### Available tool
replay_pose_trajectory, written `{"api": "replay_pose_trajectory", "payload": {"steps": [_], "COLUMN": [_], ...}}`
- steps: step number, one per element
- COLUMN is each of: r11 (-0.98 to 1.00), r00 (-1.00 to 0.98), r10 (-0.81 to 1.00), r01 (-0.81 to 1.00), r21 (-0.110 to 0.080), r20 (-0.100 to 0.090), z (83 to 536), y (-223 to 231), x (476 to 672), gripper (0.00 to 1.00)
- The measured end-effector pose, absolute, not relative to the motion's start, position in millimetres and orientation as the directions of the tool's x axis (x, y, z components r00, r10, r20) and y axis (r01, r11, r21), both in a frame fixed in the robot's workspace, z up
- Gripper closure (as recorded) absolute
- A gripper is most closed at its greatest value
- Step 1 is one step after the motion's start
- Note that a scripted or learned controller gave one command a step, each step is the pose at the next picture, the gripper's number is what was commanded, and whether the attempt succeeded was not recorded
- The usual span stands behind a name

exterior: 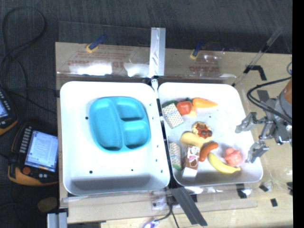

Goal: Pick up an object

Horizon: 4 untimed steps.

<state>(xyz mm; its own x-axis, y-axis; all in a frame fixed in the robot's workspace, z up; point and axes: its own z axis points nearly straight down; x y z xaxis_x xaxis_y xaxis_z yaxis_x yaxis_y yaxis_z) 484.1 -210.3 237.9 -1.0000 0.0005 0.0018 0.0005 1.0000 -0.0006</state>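
**Open gripper waits at the right bin's rim, toy food within reach**

While the gripper (255,136) hangs over the right-hand edge of the right bin (237,99), its two fingers stand spread wide and hold nothing. One fingertip sits near the rim higher up in the view, the other lower down, with bare white bin wall between them.

No single object is named by the task, so any piece in the right bin would serve. Nearest the gripper lie a pink toy (232,156) and a yellow banana (221,165), touching each other close to the bin's near right corner. Just beside them a reddish sausage (208,150) lies at a slant, and farther in are a yellow piece (191,138), a small carton (192,158), a red tomato-like piece (184,108) and an orange carrot (205,102). The left bin (76,175) holds a blue divided tray (119,122).

These look like light, hollow plastic play foods: stiff, smooth and probably slippery, not fragile. The banana seems the best target, being close by and narrow; I would close across its middle, square to its length, since curved glossy ends could squirt out. The pink toy pressed against it may get nudged.
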Motion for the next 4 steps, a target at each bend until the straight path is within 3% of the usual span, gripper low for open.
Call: {"api": "replay_pose_trajectory", "payload": {"steps": [1,2,3,4], "r11": [1.0,0.984,0.941,0.941], "r00": [-1.0,-0.984,-0.941,-0.94], "r10": [-0.001,0.178,0.339,0.34], "r01": [-0.001,0.178,0.339,0.34], "r21": [-0.002,-0.002,0.002,-0.003], "r20": [-0.003,0.0,-0.021,-0.021], "z": [344.1,202.6,105.4,113.6], "y": [-191.4,-192.5,-169.9,-171.3], "x": [485.5,501.6,492.5,492.6], "gripper": [0.0,0.0,0.0,1.0]}}
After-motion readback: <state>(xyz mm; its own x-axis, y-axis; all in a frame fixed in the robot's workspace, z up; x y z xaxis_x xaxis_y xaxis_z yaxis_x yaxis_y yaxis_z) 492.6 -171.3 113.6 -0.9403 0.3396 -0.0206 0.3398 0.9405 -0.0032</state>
